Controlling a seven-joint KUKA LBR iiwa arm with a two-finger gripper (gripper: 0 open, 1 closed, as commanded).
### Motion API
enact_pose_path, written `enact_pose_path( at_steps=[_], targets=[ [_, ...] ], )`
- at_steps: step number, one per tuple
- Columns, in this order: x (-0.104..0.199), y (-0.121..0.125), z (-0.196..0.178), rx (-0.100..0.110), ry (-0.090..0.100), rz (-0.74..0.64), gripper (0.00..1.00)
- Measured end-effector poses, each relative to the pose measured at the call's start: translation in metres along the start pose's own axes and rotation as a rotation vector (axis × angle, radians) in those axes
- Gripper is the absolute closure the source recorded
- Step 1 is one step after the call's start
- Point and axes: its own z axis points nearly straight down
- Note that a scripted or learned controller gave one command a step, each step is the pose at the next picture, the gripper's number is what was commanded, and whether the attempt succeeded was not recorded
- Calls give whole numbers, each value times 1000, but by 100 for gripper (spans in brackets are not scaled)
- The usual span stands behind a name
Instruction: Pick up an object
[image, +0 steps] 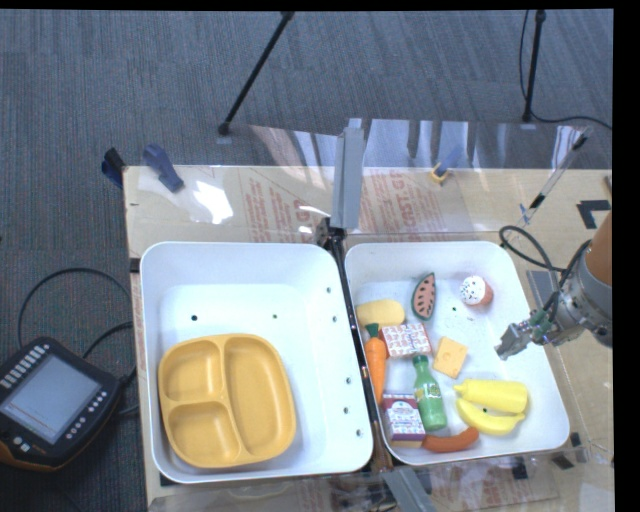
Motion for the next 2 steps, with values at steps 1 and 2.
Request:
enact_pose_path(
  at_steps=[1, 2],
  targets=[
    [-23, 57, -71, 6, 4, -223, 100],
    [8, 53, -11, 14, 10, -265, 100]
  ],
)
